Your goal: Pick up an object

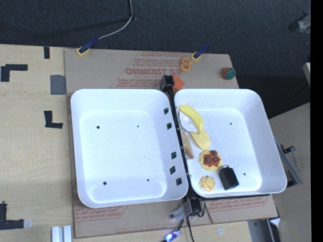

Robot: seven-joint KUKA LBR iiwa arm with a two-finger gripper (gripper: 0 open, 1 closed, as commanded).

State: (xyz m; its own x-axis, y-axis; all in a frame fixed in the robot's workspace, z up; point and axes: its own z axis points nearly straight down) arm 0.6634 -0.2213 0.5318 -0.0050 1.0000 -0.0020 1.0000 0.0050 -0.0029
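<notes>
Right bin (252, 135) held a banana (192, 117), small round pastry (210, 159), yellow piece (207, 182), black block (228, 177), all by its left wall, left bin (121, 145) white beside it, end effector state could not be told.

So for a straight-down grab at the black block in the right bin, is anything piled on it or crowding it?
Nothing lies on the black block. The round red-and-yellow piece sits close at its upper left and the small yellow lump at its left, both apart from it; the right bin is bare on its right side.
</notes>
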